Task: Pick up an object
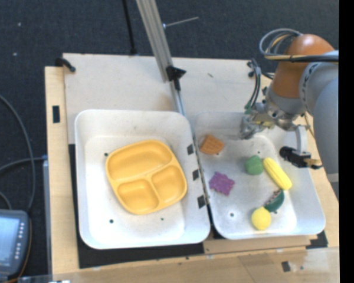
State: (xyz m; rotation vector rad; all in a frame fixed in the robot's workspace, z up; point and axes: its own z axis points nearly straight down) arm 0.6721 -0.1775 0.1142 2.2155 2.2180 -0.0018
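We are looking at the right white bin [307, 214], where the candidate objects are lying: a small orange waffle-textured block [211, 145] near the bin's upper left, a purple knobbly flat piece [222, 183] below it, a round green ball-like piece [254, 165] touching a yellow corn-shaped piece [277, 173], and — lower down — a yellow round piece [261, 219] just beside a dark green curved piece [275, 201]. The left white bin [91, 217] is holding a yellow three-compartment plastic tray [146, 175]. The tool [248, 127] is hanging over the right bin's upper edge, apart from every object; it is small and dark against the worktop [118, 81], and we cannot tell whether it is open or closed. The grey arm [321, 99] is cut off at the right.
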